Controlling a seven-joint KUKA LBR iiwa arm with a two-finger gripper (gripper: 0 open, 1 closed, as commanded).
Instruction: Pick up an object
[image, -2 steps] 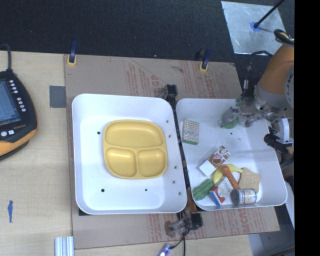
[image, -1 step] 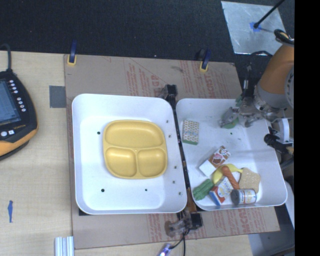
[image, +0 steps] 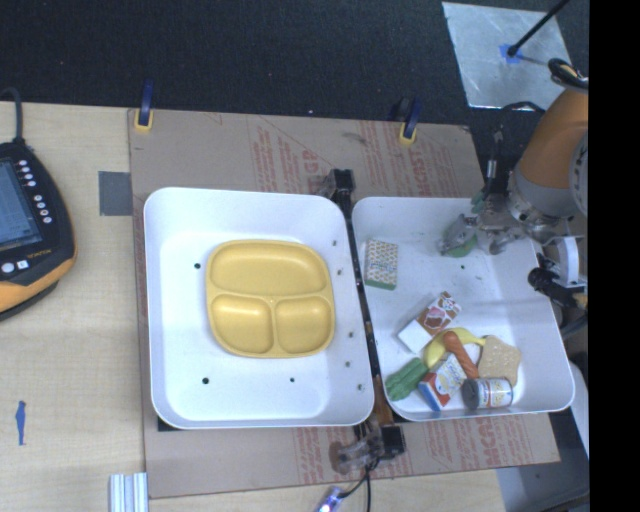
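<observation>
You see two white bins (image: 160, 300). The left one holds a pale yellow divided tray (image: 270, 297). In the right bin (image: 520, 290) sit a speckled green-and-cream sponge (image: 381, 263), a red-and-white carton (image: 432, 318), a yellow banana (image: 440, 347), an orange carrot (image: 463, 350), a green vegetable (image: 406, 379) and a silver can (image: 487, 393). The arm's band (image: 556, 135) is orange.

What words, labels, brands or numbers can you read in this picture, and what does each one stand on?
None can be read for certain.
Cardboard sheet: red printing in strips, too blurred to read.
Small carton: red and white label, too small to read.
Can: label blurred.
Patterned box: print too small.
Handheld controller: screen and buttons too blurred.
</observation>
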